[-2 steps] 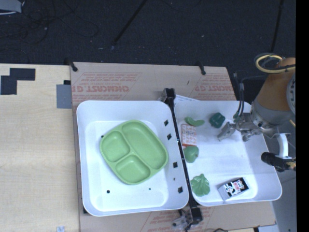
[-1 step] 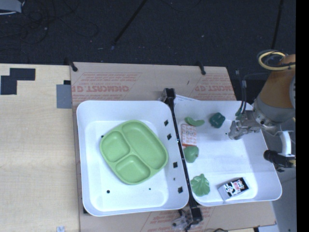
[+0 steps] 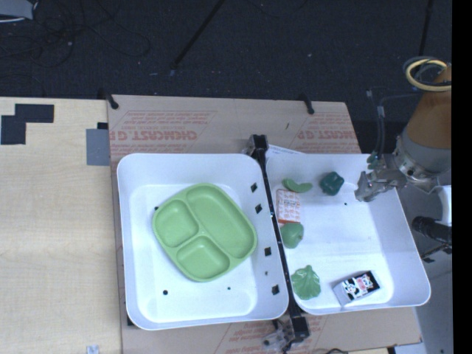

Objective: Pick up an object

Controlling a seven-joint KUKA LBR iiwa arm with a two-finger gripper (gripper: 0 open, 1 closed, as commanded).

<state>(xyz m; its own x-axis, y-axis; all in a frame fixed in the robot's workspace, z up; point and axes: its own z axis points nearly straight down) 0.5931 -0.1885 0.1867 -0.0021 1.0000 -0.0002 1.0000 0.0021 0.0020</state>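
The candidate things all lay in the right bin (image 3: 391, 268), none of them between the end effector's tips. Nearest the end effector (image 3: 369, 185) was a dark green block (image 3: 331, 183), just beside it toward the view's left and apart from it. Farther out the same way lay a pale green curved piece (image 3: 297, 186), near the bin's dividing wall. Below that, away from the end effector and toward the near edge, sat an orange printed packet (image 3: 288, 206), and a rounded green lump (image 3: 293, 234) touched or nearly touched the packet's lower end. Well apart from the end effector, along the bin's near side, lay a crinkled green leafy piece (image 3: 305, 282) and beside it a black-and-white box (image 3: 358, 286), lying flat and askew.

The end effector hung over the bin's far right part, close to its rim. Whether it was spread or pressed together could not be told from this angle; nothing showed in its grasp. Behind it the grey arm (image 3: 420, 157) with its orange band rose toward the view's right edge.

Beyond the divider, far from the end effector, the left bin (image 3: 136, 271) held a light green sectioned plate (image 3: 204, 231). Both bins rested on a cardboard sheet (image 3: 221, 124) on the pale wooden worktop (image 3: 51, 234).
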